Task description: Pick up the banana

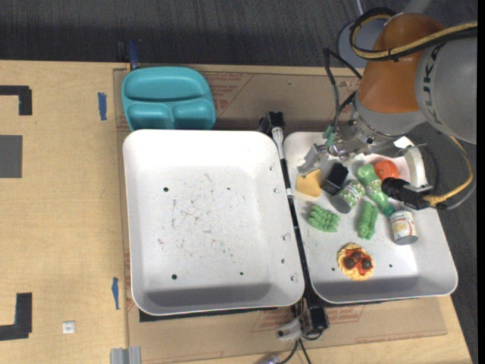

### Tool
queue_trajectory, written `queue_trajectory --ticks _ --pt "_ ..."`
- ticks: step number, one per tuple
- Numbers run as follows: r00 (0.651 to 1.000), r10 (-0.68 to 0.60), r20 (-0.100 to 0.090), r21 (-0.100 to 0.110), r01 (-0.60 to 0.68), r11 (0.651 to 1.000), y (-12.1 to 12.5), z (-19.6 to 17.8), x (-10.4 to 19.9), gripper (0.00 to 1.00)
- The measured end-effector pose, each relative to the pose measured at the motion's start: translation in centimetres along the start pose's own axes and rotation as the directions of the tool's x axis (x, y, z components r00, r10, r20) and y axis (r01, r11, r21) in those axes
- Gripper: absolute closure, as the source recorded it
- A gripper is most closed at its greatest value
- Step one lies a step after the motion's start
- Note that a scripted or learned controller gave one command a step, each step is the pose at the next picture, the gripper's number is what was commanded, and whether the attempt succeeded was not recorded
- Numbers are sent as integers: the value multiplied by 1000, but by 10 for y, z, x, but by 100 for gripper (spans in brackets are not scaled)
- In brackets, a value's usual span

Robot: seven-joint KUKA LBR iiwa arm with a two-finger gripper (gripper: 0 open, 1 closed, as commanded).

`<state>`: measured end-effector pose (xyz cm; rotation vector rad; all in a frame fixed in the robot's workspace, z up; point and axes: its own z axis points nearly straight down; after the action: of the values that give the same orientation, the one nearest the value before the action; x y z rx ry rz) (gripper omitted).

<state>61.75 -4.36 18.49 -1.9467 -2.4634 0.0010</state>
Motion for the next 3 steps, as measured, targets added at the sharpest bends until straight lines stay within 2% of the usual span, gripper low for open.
queue_trajectory --ticks 1,2,3 --pt "996 95 0 1 -95 996 -62 -11 81 0" --pt "999 47 1 -3 -47 999 -107 -164 116 0" --pt "997 -77 0 0 77 997 -102 -67 168 0"
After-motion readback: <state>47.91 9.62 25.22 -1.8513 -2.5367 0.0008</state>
